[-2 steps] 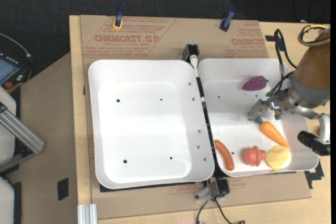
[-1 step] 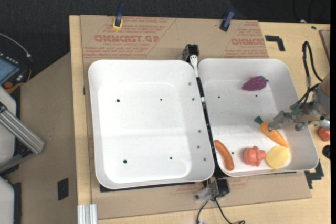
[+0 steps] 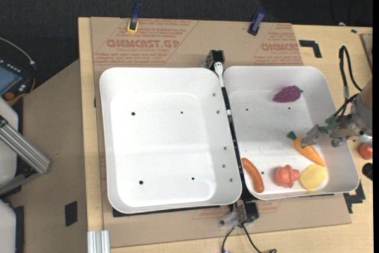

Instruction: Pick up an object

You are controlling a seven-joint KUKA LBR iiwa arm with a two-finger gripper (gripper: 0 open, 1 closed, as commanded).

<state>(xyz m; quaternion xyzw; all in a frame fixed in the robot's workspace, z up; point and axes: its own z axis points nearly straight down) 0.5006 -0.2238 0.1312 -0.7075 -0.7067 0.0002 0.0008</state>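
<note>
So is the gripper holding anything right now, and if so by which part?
It cannot be told. The gripper is down in the right bin, right at the green-topped end of the orange carrot, but the view is too small and blurred to confirm a hold.

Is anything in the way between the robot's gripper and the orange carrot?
Nothing visible is. The gripper sits right at the carrot in the right bin. The yellow lemon and pink toy lie nearer the front edge, off to the side.
</note>
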